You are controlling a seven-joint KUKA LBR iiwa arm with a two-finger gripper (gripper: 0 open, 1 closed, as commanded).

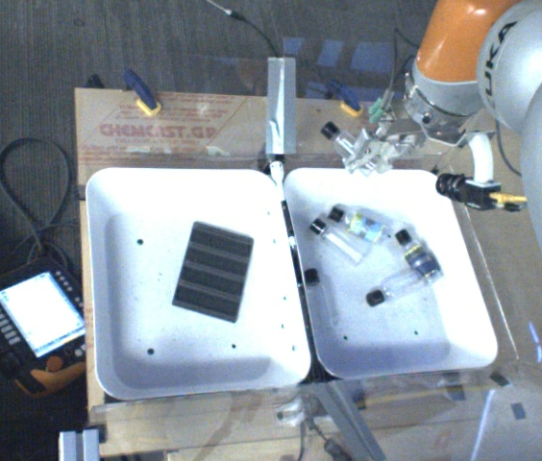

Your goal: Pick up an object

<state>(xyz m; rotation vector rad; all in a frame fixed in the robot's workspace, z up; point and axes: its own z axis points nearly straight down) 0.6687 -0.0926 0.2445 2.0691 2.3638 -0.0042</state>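
Several small clear vials with black caps lie in the right bin (463,344): one (340,239) at the centre left, one (367,226) beside it, one with a blue label (419,255) further right, and one (396,287) nearer the front. A loose black cap (311,276) lies by the bin's left wall. A dark ribbed rectangular block (213,272) rests in the left bin (117,353). My gripper (369,148) hovers over the far rim of the right bin. A clear piece with a black tip (334,133) juts out to its left; whether it is gripped is unclear.
A metal post (281,109) stands at the back between the bins. Blue clamps (141,89) hold the wooden board behind. A teach pendant (29,320) lies left of the bench. The arm's grey and orange body (482,36) fills the upper right.
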